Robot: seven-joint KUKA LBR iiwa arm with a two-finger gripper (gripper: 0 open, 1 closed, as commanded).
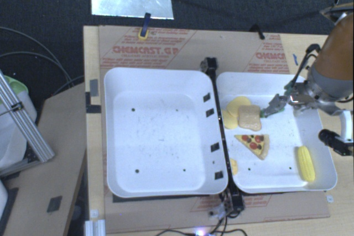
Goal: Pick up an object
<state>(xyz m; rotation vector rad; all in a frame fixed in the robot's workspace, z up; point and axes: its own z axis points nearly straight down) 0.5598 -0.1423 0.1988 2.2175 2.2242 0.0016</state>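
End effector (272, 109) sits low in the right bin (276, 81), tip just beside the tan bread slice (249, 117), on the slice's right edge. Cannot tell whether it is released or clenched at this resolution; nothing seen between its tips, so no grasp claimed.

Candidate objects, all placed relative to the bread slice: yellow round piece (235, 106) touching and partly under the slice on its left; pizza wedge (255, 143) just below, apart from it; corn cob (306, 163) well off to the lower right near the bin's rim; small yellow bit (233, 166) lower left by the divider between the bins. Left bin (160, 135) lies well left of the slice.

Judgement: step in hand is the approach or closing on the bread slice, pick not yet done. To do it well, centre the tips over the slice rather than at its edge, straddle its narrower side, go down to the bin floor before closing since the slice is flat and thin, and avoid catching the yellow round piece beneath it. A side nudge would just push the slice left. Lift straight up and check that it comes along.

Arm pose: grey arm (332, 77) with orange band reaches in from the right of the slice, wrist angled down and leftward, the end effector extended at a slant toward the slice, not vertical.
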